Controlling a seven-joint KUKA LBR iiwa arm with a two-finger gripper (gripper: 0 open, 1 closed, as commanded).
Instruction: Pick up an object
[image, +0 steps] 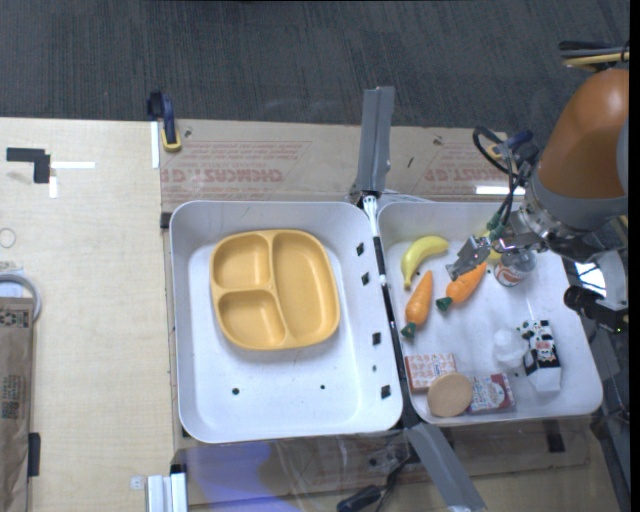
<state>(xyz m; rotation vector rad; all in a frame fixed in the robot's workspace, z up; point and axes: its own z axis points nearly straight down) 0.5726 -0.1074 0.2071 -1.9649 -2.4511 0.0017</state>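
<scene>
My end effector (470, 258) hangs low in the right bin (575, 400), just above the second carrot (466, 285), placed for a grab; finger state: cannot tell; banana (422, 256) lies just left of it.

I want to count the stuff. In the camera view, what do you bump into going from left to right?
Yellow divided plate → banana → orange carrot under the hand → cow-patterned carton.
</scene>
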